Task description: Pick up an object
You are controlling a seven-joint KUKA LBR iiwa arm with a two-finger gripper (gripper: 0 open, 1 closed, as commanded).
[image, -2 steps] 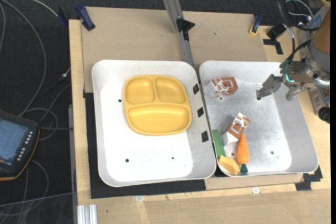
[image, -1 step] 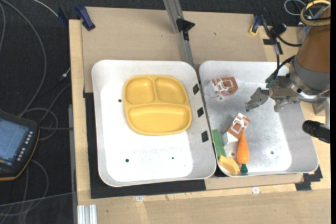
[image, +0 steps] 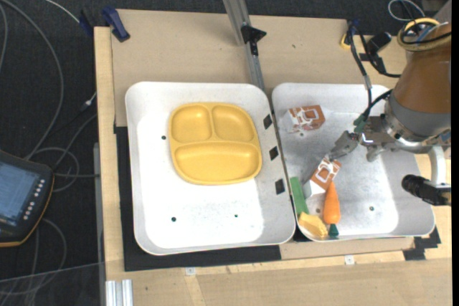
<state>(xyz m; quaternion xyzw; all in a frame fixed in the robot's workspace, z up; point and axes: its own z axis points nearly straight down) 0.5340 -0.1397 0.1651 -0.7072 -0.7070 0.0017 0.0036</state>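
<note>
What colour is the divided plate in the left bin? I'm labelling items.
Yellow. The divided plate shows plainly in the camera view.

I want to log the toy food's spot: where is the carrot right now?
In the camera view the carrot lies in the right bin, near its front edge, just below a small orange-and-white carton and beside a green stick.

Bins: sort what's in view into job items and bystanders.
Job: gripper; in the right bin: two small cartons, carrot, green stick, yellow piece.

Bystanders: yellow tray in the left bin, blue clamp, tablet, cables.
</note>
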